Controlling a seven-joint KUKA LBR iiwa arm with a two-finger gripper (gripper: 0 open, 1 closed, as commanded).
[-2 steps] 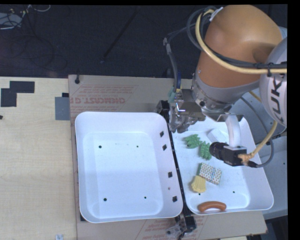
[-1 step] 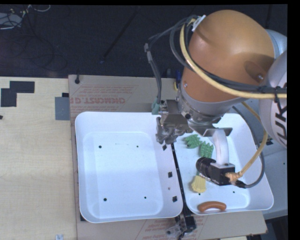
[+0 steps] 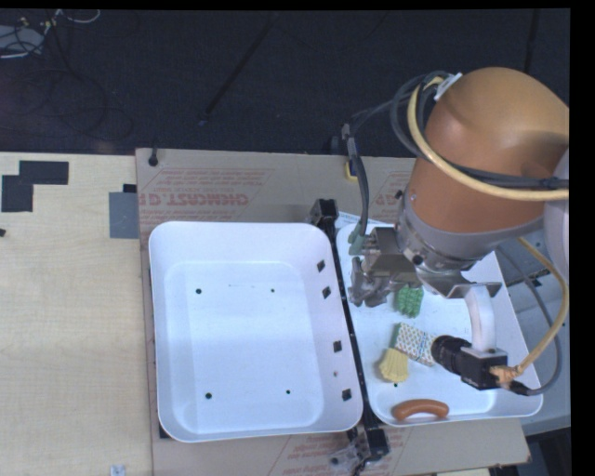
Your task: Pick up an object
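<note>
The gripper [image 3: 370,288] hangs low in the right bin [image 3: 521,395], beside a green block [image 3: 408,300]. Its grasp cannot be told. A yellow piece [image 3: 394,365] and orange ring [image 3: 420,410] lie nearby.

1. A pale wooden bench top [image 3: 65,316] is seen across the left and lower part of the view, its grain faintly visible.
2. A brown board [image 3: 232,191] printed with reversed red lettering is laid on the bench.
3. Dark square and stepped patches [image 3: 37,181] and a grey rectangle [image 3: 122,214] are marked on the bench at the left.
4. Behind the bench, a dark floor [image 3: 186,74] is seen, crossed by thin cables [image 3: 56,23].
5. The bench is evenly lit, while the area behind is left in shadow.
</note>
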